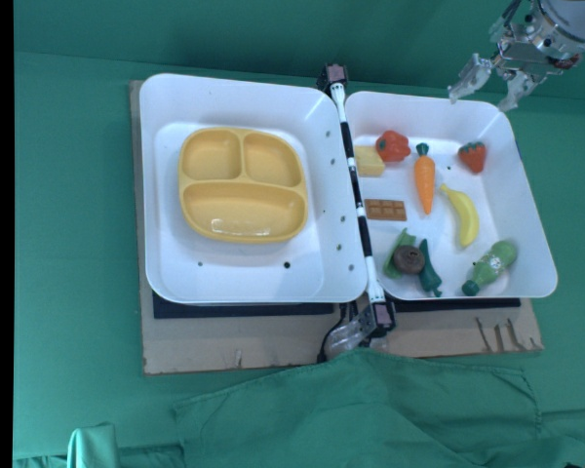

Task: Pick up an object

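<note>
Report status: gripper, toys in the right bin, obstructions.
Gripper open, holding nothing, above right white bin's far edge. Red toy strawberry nearest below, untouched. Nothing between them.

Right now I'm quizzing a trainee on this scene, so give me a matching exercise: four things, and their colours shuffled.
Things:
1. carrot
2. banana
3. strawberry
4. bottle

Colours:
A. green
B. red
C. orange
D. yellow

Pairs: 1-C, 2-D, 3-B, 4-A. All four lie in the right bin; the gripper hangs open above its far rim.
</note>
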`<state>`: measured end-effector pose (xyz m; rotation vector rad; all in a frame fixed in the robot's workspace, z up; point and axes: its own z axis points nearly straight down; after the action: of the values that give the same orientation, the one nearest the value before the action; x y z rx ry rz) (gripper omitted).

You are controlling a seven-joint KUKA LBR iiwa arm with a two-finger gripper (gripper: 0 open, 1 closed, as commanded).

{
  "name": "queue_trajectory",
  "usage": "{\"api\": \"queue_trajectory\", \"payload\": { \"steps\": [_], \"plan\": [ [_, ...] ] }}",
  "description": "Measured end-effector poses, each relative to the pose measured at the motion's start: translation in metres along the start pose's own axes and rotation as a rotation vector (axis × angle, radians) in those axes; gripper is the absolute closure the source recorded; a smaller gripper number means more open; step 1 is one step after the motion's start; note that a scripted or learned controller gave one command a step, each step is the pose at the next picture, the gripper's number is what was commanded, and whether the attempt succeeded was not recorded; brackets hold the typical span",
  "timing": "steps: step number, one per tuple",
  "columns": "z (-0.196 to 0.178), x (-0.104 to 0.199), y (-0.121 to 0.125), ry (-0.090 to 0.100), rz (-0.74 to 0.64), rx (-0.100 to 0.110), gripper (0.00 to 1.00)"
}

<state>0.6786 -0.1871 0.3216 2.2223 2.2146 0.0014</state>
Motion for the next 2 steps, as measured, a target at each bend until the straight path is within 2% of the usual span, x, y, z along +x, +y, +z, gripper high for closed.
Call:
{"api": "queue_trajectory", "payload": {
  "steps": [1, 2],
  "plan": [
    [0.097, 0.001, 0.021, 0.002, -0.001, 0.009, 0.00],
    [0.076, -0.001, 0.023, -0.006, 0.001, -0.006, 1.00]
  ]
}}
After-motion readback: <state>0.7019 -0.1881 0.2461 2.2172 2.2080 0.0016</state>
